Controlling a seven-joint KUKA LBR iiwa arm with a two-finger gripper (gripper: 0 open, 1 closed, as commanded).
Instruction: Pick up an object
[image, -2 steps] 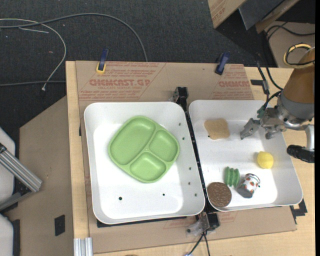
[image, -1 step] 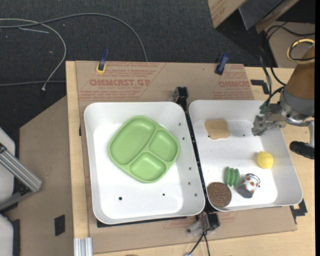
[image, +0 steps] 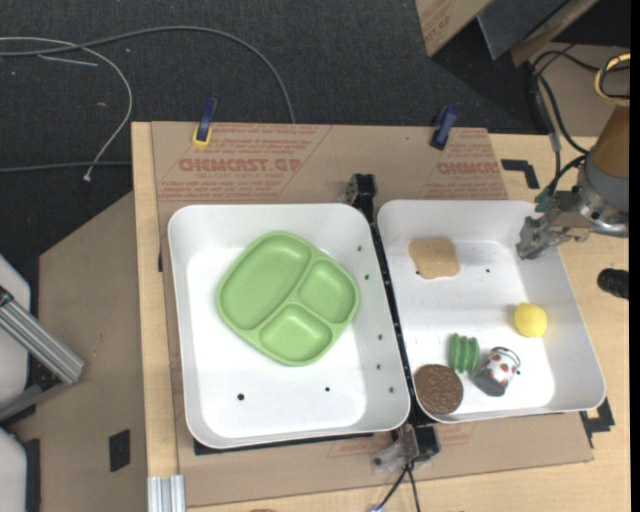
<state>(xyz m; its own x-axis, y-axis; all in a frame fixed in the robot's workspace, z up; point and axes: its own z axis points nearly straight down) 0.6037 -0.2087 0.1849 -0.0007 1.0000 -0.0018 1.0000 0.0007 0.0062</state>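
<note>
yellow ball (image: 531, 320) in right bin (image: 570, 300), tool (image: 540, 236) poised at far-right rim

Two bins side by side on counter (image: 150, 300). Left bin (image: 200, 400): divided plate (image: 288, 297) near middle. Right bin (image: 575, 375): bread slice (image: 434, 258) toward back-left; ball (image: 530, 320) at right; pea pod (image: 463, 352), cookie (image: 439, 389) & small toy (image: 497, 370) clustered at front. Hand (image: 540, 235) over right bin's back-right edge.

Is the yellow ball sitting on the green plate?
No, the yellow ball lies in the right bin, while the green plate is in the left bin.
</note>
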